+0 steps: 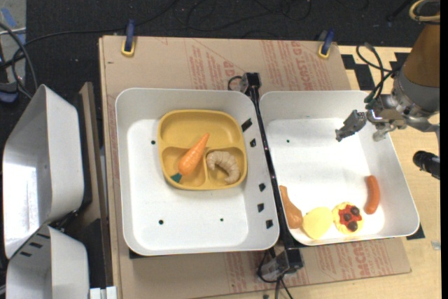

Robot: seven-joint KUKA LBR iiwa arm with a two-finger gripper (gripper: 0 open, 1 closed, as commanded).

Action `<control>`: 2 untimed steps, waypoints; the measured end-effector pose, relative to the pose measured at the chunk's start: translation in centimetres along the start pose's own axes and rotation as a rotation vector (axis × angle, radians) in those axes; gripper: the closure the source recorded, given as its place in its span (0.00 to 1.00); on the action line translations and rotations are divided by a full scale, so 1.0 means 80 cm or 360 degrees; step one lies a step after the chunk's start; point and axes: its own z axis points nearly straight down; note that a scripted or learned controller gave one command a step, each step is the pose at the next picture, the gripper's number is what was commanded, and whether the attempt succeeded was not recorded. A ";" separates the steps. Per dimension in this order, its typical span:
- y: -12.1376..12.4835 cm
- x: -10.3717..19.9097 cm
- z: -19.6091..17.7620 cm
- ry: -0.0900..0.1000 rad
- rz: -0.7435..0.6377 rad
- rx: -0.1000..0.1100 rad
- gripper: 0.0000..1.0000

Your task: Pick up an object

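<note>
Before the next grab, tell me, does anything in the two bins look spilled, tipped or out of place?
Nothing stands out. The yellow plate sits flat in the left bin, with a carrot and a shrimp in separate compartments. The right bin holds a sausage and other toy food along its near side.

Flat brown cardboard-covered bench [210, 56] bore two shallow white plastic bins side by side, left bin [140, 220] touching right bin [392, 164], two yellow clamps [128, 47] gripped its far edge
</note>
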 end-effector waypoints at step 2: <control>-0.012 0.008 0.131 0.0000 -0.0001 -0.0002 0.00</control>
